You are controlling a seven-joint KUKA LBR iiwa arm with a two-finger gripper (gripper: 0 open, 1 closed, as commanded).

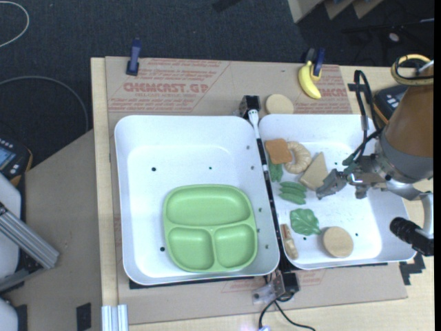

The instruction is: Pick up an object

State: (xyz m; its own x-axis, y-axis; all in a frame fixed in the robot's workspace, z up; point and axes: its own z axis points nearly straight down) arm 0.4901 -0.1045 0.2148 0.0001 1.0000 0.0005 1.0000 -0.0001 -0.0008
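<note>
- green divided tray (pixel 210 227) is seen low in the left bin (pixel 138 185).
- right bin (pixel 365 250) is crowded: round cookie (pixel 337 241), green leaf (pixel 304 221), pretzel (pixel 299 156), toast (pixel 278 150).
- tan wedge (pixel 314 172) lies just left of the gripper (pixel 342 185), long axis slanted up-right.
- gripper fingers are spread, nothing held.

Readable text is on the brown board (pixel 172 81) under the bins, upper middle of frame: red print "CHEMCAST G.P", with smaller red lines above and below, too small to read. Same red print partly repeats at upper right, cut off by the banana (pixel 309 81).
</note>
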